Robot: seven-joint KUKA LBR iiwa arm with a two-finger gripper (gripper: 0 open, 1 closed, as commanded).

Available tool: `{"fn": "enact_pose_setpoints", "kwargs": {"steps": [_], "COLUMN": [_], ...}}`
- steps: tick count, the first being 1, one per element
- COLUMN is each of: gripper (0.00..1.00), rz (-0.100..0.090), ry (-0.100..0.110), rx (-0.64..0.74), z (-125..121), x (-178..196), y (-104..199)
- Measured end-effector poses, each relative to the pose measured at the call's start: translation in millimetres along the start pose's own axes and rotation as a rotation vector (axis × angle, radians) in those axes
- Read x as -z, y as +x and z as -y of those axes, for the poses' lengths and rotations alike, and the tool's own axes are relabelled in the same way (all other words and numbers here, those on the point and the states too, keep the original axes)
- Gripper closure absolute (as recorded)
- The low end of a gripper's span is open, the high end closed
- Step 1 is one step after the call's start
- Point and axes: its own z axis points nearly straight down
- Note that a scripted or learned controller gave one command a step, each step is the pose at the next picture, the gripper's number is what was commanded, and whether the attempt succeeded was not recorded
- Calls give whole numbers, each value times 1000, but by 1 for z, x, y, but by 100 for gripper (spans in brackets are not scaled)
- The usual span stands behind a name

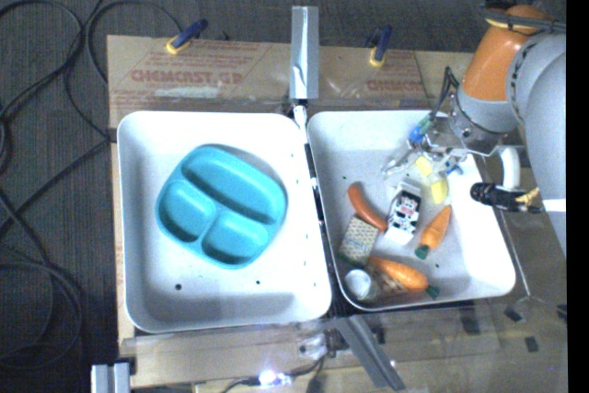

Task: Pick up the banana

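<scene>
arm: grey, orange band [500, 51] above the wrist, reached in over the right bin's far right corner
gripper [429, 152]: set low over the far right part of the right bin [488, 271]; claw opening cannot be told, fingers hidden in clutter; nothing clearly seen clamped
banana [434, 181]: pale yellow piece seen directly under and just beside the gripper, in the far right part of the right bin; whether touched cannot be told
carrots: one [434, 230] tilted near the right wall, one [398, 273] lying by the near edge, one orange-red piece [366, 205] towards the bin's middle
toy car [403, 212]: white and black, between the orange-red piece and the tilted carrot
waffle-patterned block [359, 240]: near the left wall of the right bin
left bin [138, 198]: a blue divided tray [221, 204] is held in its middle
bench: brown board [212, 78] behind the bins, two clamps [187, 35] on its far edge
</scene>
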Motion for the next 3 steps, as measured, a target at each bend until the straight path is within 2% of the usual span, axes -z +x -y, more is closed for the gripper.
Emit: {"fn": "enact_pose_setpoints", "kwargs": {"steps": [1,2,3], "gripper": [0,0,0], "rz": [17,29,25], "ry": [-29,-72,-46], "rx": [12,-8,-51], "z": [8,-13,-24], "x": [1,0,1], "y": [6,0,0]}}
